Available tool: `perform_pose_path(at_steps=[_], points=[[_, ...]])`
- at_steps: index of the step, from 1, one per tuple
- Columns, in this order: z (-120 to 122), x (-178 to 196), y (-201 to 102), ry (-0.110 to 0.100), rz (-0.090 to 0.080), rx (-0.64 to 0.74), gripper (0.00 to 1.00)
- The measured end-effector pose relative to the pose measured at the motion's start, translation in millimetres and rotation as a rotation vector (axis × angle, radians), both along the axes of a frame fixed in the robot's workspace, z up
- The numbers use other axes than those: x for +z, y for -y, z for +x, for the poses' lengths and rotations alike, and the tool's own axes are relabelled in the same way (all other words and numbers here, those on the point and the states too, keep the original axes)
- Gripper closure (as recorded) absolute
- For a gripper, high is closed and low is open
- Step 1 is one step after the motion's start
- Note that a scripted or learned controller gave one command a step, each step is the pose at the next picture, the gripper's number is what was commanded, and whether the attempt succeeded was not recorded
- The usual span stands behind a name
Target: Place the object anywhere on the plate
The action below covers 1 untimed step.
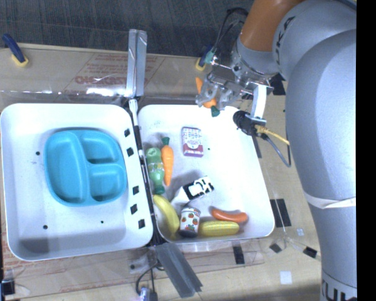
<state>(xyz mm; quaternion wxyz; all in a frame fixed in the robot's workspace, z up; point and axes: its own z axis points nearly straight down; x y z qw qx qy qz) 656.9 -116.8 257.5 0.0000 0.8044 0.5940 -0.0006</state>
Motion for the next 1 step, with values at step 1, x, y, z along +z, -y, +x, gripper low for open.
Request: perform_pose_path(at_steps=[1], points=[[-0.7, -66.8, -85.8, -0.004, 0.002, 0.182, 1.00]])
